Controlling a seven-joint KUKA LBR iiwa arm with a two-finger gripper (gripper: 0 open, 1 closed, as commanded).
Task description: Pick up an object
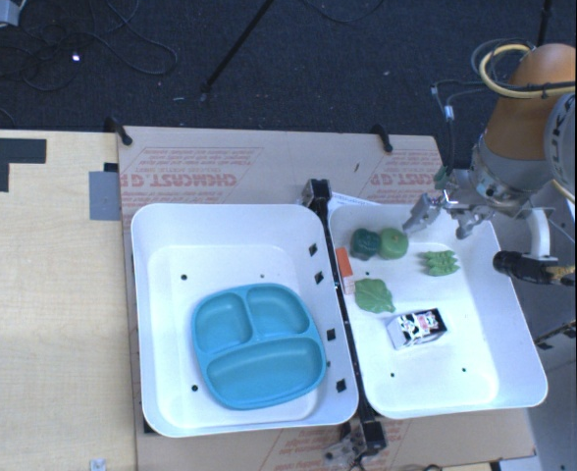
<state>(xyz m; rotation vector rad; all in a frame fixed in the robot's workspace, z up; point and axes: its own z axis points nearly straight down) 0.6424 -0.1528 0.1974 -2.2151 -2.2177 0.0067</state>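
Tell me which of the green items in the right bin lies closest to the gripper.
The spiky light-green piece at the right of the group, just below the gripper. The dark-green ball, light-green ball and leaf-shaped piece lie farther left.

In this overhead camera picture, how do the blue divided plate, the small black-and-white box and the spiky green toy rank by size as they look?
Largest to smallest:
1. Blue divided plate, by far the largest.
2. Black-and-white box.
3. Spiky green toy, slightly smaller looking than the box; the gap is small, so that order is unsure.
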